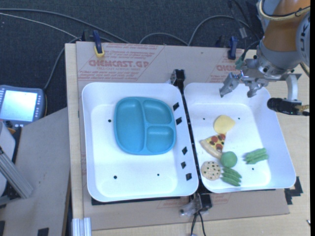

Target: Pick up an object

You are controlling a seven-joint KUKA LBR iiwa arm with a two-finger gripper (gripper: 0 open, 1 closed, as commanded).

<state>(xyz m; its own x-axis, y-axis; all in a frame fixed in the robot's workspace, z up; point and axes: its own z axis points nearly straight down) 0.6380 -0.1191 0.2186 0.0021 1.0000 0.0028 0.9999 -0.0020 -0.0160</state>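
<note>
Camera view: looks down on two white bins side by side; the right bin (275,146) serves as the landmark for every place given below.
Gripper (240,87): hangs above the far rim of the right bin, toward its left half, under the grey and orange arm (283,14) that reaches in from the right.
Tool state: the two fingers are spread apart, with white bin floor showing between them; nothing is held.
Candidate objects: all lie in the near half of the right bin.
Yellow piece (224,123): nearest the gripper, roughly mid-bin, lying alone with bare floor on its far side.
Pizza slice (213,144): just nearer than the yellow piece, toward the bin's left wall.
Green ball (229,159): touching or almost touching the pizza slice, on its near right.
Cookie (211,170): at the bin's near left corner.
Green pods (231,176): beside the cookie, against the near wall.
Green beans (256,155): apart from the cluster, toward the bin's right wall.
Blue tray (144,125): in the left bin (98,146), outside the right bin and not a likely target.
Step in hand: judged to be the approach; no object has been lifted.
Next move calls for: travel toward the near half of the right bin, then a descent with the fingers straddling one item. The yellow piece looks the easiest, being closest and unclustered.
</note>
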